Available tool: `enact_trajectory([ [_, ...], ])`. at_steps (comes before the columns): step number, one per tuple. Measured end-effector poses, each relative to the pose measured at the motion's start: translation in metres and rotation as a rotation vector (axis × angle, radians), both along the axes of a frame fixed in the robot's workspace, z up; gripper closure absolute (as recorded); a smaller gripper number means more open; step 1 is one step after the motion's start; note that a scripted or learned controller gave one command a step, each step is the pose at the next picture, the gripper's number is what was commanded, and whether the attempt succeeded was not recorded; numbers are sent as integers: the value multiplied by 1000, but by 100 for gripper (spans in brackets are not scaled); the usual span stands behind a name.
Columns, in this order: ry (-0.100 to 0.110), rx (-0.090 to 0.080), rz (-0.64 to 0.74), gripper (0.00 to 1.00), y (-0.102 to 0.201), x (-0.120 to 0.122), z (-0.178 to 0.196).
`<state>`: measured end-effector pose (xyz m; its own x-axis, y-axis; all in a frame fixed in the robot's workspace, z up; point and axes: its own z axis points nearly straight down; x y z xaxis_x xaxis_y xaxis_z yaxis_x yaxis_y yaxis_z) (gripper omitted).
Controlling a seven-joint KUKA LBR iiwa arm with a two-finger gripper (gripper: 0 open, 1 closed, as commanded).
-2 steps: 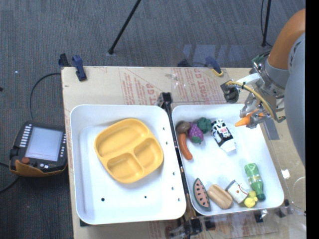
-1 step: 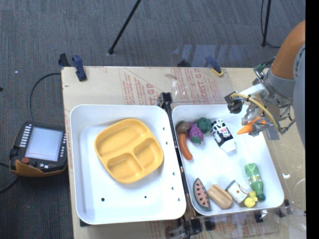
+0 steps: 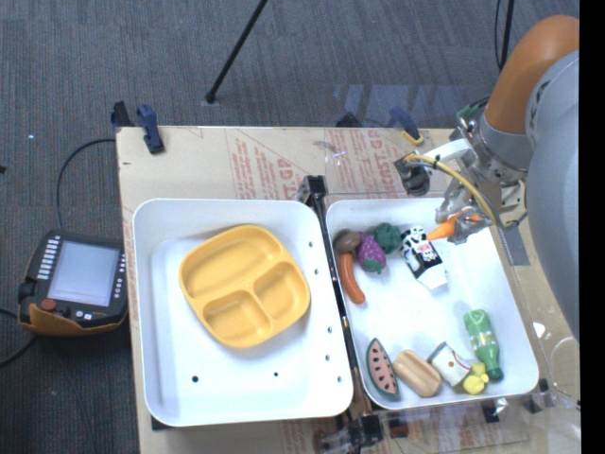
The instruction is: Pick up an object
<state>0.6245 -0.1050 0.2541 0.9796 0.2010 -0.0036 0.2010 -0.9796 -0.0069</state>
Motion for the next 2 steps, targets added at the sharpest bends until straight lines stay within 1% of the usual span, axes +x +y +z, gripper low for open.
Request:
enact_trajectory([
  [1,3,0,0,100,61,-48,-4],
  [2,-2,-7,-10,100,-68,-33,42],
])
